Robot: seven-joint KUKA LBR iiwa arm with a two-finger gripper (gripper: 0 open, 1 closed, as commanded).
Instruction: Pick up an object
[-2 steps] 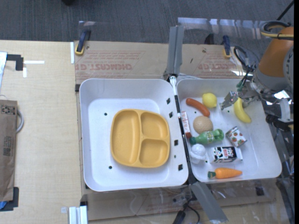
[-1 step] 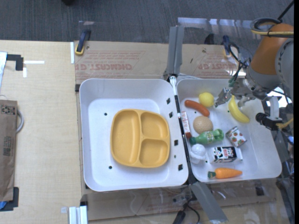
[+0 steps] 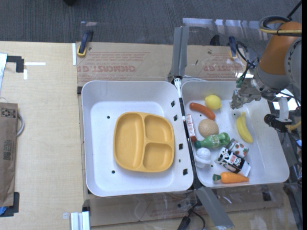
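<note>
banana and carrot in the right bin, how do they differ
The banana is yellow; the carrot is orange with a green end. The banana lies lengthwise, running away from the camera, by the bin's right side; the carrot lies crosswise along the near wall. The banana sits just below the claw; the carrot is the item farthest from it. Both are small toy foods lying flat in the right bin, neither of them held.
</note>
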